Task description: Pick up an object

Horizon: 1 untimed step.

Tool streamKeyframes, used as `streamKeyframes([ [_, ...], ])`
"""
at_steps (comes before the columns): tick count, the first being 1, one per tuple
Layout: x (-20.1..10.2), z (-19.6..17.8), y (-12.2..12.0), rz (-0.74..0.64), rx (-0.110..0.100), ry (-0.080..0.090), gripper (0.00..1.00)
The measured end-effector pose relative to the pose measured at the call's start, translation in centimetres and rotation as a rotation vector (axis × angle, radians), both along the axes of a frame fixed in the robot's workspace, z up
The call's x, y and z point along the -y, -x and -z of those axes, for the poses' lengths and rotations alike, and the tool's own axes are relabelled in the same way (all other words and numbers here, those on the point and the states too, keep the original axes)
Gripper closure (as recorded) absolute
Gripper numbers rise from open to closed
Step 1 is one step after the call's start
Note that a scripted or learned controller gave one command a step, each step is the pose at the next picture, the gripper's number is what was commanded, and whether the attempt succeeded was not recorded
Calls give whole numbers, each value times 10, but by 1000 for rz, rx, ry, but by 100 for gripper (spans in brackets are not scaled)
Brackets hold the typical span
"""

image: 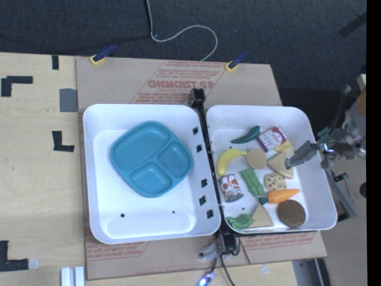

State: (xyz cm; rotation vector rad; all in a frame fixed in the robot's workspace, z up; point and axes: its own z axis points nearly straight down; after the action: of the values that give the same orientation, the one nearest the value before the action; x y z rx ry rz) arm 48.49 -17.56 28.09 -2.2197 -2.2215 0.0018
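Observation:
The right bin (309, 130) holds several toy foods. Among them are a yellow banana (229, 158), a dark green pepper (245, 136), a red and white packet (272, 138), a tan disc (256, 158), a chip cookie (274, 180), an orange carrot (281, 195) and a brown patty (292, 213). My gripper (297, 157) reaches in from the right rim. It hangs low over a pale yellow wedge (280, 161) near the packet. I see nothing held in it.
In the left bin (95, 159) lies a blue divided plate (152, 158). A green pickle (252, 182), a small red can (231, 186), a lettuce leaf (239, 221) and a tan triangle (261, 217) lie in the right bin's front half. The arm's wrist (345, 142) sits outside the right rim.

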Motion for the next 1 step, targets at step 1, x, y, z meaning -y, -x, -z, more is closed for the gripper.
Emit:
streamKeyframes([
  [1,0,-10,0,-1,0,0,100],
])
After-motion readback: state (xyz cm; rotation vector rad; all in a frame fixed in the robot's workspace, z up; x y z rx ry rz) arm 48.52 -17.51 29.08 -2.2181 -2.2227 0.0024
